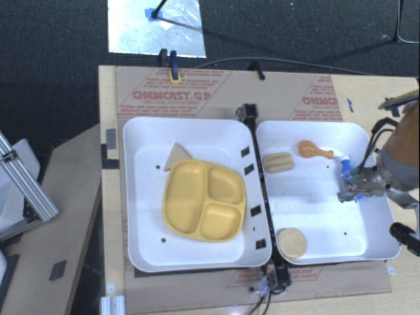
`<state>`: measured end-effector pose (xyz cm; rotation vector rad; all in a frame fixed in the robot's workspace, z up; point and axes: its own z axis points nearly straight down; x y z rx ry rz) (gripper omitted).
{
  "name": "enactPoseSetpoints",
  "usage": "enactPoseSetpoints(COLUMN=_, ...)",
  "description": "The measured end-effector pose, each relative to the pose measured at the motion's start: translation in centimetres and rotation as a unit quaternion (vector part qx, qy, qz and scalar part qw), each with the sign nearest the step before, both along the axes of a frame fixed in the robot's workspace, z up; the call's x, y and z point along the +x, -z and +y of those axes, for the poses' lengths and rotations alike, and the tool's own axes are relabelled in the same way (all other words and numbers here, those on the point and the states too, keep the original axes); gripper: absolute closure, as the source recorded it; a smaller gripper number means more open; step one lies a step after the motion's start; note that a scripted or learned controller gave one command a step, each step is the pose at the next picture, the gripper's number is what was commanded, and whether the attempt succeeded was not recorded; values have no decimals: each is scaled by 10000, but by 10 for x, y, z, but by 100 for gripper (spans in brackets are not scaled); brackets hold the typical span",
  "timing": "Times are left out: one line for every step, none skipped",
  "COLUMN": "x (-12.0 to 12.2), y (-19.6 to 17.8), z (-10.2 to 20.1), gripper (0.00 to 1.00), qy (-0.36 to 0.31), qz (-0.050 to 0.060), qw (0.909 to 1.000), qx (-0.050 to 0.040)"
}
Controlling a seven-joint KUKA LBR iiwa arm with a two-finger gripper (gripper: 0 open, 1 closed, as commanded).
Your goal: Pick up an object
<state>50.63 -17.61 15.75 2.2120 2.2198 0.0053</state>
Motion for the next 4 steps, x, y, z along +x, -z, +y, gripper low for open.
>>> enactPoseSetpoints(x=5, y=-44, z=2, gripper=100, qy=-5, qz=7, qw=10000, qx=5)
enactPoseSetpoints(x=7, y=-98, z=1, gripper=100, qy=-8, qz=1, qw=10000, qx=2)
enactPoseSetpoints(x=9, y=-102, z=49, gripper=100, qy=-30, qz=25, qw=10000, qx=21)
enactPoseSetpoints(x=5, y=-88, z=107, gripper=100, qy=-32, qz=30, qw=10000, qx=25)
